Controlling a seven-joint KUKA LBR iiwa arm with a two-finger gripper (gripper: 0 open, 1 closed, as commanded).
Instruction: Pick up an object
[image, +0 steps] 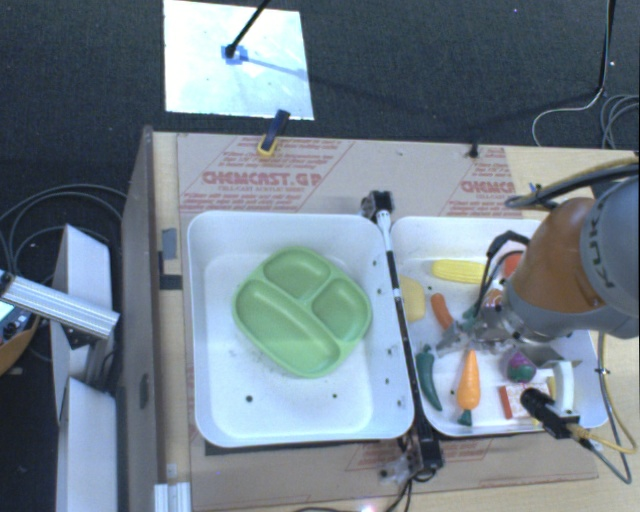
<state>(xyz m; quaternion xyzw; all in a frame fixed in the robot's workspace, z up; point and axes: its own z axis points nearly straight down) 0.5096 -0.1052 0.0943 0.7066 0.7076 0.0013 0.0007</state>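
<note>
You've got the arm (575, 265) low over the right bin (590, 400), pincer (468, 335) down among the toy veg. Fingers look spread, nothing between them, so no grasp yet. Closest targets: carrot (468, 377) just below the tips, small orange piece (441, 309) just left, green pepper (428, 378) near the bin wall. Corn (456, 270) sits further back. Step looks like approach/descend. Next you'd need to center on one item, e.g. the carrot, then close. Left bin holds a green divided plate (302, 311).
</note>
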